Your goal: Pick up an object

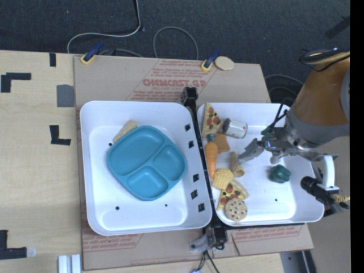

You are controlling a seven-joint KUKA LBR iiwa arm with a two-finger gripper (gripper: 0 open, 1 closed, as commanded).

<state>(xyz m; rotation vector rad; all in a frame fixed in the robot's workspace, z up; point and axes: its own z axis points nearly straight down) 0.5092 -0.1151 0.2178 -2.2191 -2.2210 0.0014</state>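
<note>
From my station the feed looks evenly and brightly lit from above, with soft, short shadows. The two white bins (91, 169) at centre frame are nearly blown out, losing surface detail. The dark floor (57, 10) along the top stays murky. Everything is slightly soft, with the arm (321, 104) at right blurriest.

blue tray (148, 162) in left bin (91, 152), tool (249, 150) over toy food
</note>
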